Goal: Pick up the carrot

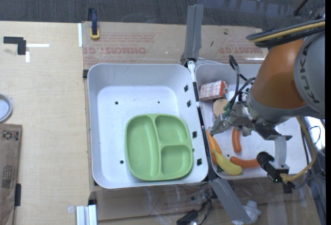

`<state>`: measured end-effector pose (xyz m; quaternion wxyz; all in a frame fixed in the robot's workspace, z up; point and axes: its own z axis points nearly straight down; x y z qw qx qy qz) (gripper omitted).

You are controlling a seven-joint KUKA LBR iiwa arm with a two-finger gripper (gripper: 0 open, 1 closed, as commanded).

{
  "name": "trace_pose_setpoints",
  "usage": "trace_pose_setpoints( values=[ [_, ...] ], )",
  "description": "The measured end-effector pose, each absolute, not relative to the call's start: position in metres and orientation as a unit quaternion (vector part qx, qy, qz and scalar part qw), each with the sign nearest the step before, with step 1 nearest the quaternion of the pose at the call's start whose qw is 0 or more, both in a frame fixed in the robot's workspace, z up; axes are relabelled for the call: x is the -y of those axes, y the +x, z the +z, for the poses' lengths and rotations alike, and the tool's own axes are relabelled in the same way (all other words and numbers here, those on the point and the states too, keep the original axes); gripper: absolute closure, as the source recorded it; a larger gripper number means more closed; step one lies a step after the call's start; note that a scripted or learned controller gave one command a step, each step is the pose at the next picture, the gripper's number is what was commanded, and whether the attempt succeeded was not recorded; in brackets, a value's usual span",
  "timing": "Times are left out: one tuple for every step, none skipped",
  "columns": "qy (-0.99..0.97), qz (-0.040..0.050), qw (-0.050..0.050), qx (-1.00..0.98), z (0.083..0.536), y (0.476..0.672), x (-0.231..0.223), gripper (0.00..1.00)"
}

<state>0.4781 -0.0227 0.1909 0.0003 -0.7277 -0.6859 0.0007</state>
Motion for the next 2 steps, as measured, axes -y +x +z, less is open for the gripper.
trace_pose_setpoints(
  values=[
    [-0.699, 0.0011, 0.001, 0.715, 0.0907, 0.4906, 0.1040, 0.00],
    [-0.701, 0.0016, 0.002, 0.713, 0.0990, 0.4901, 0.1043, 1.00]
  ],
)
